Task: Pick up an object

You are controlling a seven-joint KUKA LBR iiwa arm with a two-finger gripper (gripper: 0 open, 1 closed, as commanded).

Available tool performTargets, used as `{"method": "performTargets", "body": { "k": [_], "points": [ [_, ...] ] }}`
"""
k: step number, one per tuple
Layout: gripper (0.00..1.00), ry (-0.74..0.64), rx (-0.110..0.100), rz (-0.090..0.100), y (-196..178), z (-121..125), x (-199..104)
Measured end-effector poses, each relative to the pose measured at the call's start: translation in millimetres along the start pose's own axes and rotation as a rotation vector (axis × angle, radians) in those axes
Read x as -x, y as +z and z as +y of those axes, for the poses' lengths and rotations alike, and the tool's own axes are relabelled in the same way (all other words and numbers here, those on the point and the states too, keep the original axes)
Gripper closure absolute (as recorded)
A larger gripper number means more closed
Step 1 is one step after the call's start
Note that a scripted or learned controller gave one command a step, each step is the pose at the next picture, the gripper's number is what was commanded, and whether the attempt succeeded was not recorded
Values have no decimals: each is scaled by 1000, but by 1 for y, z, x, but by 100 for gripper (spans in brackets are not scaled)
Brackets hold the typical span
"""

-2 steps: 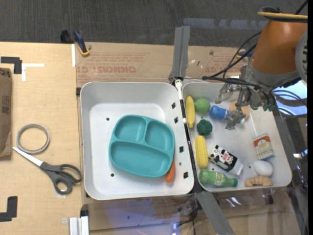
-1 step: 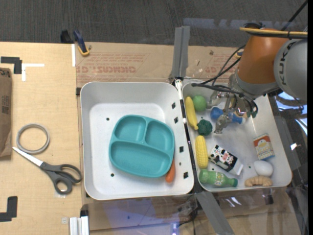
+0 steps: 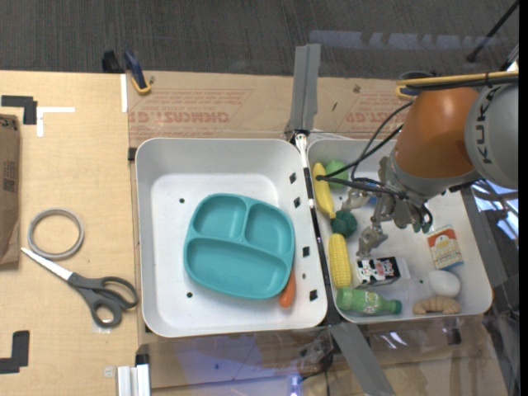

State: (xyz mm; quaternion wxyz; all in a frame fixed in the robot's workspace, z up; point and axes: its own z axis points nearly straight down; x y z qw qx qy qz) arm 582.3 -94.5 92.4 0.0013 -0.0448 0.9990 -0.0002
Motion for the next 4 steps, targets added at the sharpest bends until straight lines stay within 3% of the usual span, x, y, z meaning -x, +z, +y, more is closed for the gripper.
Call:
{"method": "performTargets", "body": {
  "k": [1, 3, 4],
  "points": [
    [0, -68, -1, -3, -1, -32, 31],
    [0, -8, 0, -3, -1, -31, 39],
    [100, -10, -1, -9, -11, -31, 41]
  ]
}}
